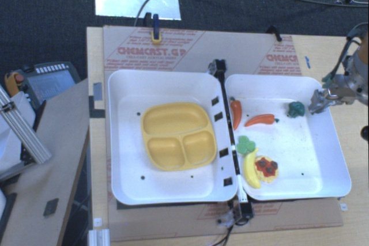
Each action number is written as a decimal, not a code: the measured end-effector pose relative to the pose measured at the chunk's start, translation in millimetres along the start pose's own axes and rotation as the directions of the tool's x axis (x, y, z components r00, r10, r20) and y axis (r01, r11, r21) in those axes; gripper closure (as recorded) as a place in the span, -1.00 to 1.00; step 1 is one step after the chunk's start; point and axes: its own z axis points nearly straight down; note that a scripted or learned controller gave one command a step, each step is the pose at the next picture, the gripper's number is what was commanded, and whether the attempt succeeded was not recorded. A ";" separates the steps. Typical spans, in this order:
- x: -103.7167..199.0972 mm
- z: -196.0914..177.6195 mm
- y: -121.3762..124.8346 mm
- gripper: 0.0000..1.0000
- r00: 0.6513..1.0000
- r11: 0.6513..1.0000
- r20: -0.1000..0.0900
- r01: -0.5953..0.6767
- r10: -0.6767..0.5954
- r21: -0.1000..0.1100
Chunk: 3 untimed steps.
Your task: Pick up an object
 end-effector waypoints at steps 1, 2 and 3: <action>51.6 3.7 3.1 1.00 1.000 1.000 -0.001 0.002 -0.002 -0.001; 95.6 6.5 -0.8 1.00 1.000 1.000 -0.001 0.000 0.000 -0.001; 142.6 17.9 -2.5 1.00 1.000 1.000 -0.001 0.001 -0.001 -0.001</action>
